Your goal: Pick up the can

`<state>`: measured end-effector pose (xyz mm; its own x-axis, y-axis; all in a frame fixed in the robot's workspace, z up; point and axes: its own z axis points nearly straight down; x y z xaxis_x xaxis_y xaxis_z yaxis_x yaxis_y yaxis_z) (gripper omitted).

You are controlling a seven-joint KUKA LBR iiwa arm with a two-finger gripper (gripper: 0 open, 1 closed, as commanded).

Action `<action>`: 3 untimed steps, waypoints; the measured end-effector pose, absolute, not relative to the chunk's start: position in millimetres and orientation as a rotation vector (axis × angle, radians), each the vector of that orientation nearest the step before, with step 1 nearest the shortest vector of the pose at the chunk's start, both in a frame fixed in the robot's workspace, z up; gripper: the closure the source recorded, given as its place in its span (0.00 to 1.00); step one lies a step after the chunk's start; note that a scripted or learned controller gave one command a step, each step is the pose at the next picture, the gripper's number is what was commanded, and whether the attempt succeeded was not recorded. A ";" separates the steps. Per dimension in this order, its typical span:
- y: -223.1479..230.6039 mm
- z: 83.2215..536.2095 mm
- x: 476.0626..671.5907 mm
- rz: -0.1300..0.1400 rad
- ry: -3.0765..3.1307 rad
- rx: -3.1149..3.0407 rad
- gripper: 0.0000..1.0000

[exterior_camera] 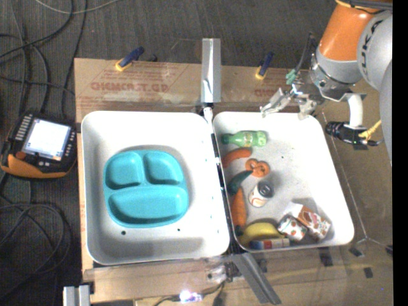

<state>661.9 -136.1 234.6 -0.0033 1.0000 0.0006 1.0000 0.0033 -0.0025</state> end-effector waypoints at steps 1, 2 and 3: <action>-172.2 205.2 617.0 0.005 -2.376 -2.056 0.00; -191.2 89.2 532.8 -0.005 -2.504 -1.911 0.00; -132.2 89.5 592.0 -0.008 -2.240 -2.219 0.00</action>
